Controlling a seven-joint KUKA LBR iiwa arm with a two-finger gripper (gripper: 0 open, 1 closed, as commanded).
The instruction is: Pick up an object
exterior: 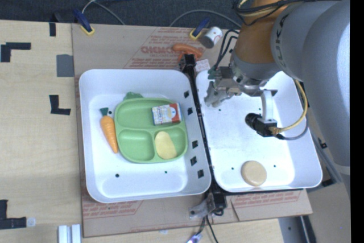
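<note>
Green tray (136, 148), one carrot (108, 132), one cookie (253, 172)

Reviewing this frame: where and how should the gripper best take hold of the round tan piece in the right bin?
Likely from straight above, fingers across the middle of the round tan piece. It lies flat and alone near the right bin's front wall, so its sides look free.

A green tray (136, 142) is sitting in the white left bin (94, 88). On it are lying a pale yellow piece (165, 145) and a small red and white box (165, 114). At its 9 o'clock, an orange carrot (109, 132) is showing a green top. A tan round thing (253, 173) is resting in the white right bin (307, 171).
</note>
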